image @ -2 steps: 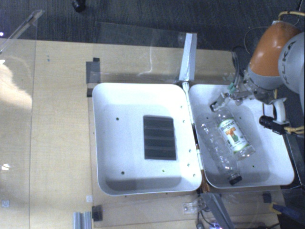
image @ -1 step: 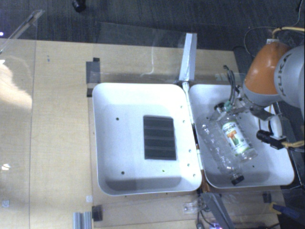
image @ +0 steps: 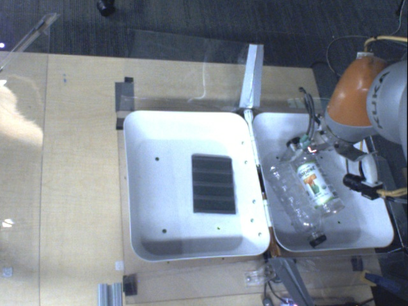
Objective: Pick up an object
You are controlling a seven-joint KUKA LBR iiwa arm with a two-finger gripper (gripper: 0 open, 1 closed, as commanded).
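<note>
clear plastic is making up the bottle (image: pixel 313 185), which is lying on its side in the right bin (image: pixel 382 231) with its cap end pointing toward eleven o'clock; it is looking light, thin-walled, slippery and easy to crush, so the labelled middle is seeming the best place to take hold. its label is showing orange and green marks, but the writing is staying too small to read. the pincer (image: pixel 310 146) is hovering at the cap end, its opening being impossible to tell.
</note>
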